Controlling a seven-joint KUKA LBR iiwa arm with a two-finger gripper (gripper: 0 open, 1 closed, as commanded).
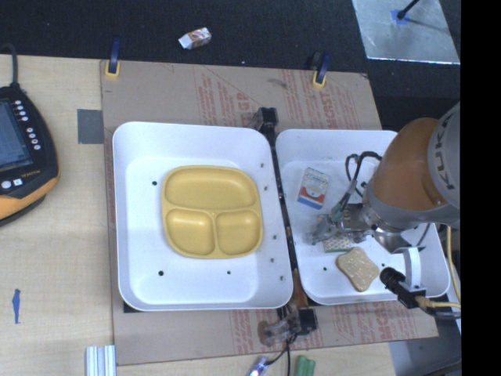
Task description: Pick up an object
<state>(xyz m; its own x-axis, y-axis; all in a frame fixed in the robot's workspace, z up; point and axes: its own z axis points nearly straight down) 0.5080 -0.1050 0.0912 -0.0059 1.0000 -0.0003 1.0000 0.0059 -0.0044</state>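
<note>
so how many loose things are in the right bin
3 visible: a small white card at upper left, a tan sponge-like piece near the front, a speckled grey piece just behind it. The arm may hide more.

Wooden bench [55,288]; dark floor [258,14]

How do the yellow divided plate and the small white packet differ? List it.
The yellow divided plate lies in the left bin; the small white packet lies in the right bin. The plate is far larger than the packet. The plate is plain yellow; the packet is white with blue and red print. Both lie flat, apart from the gripper.
</note>
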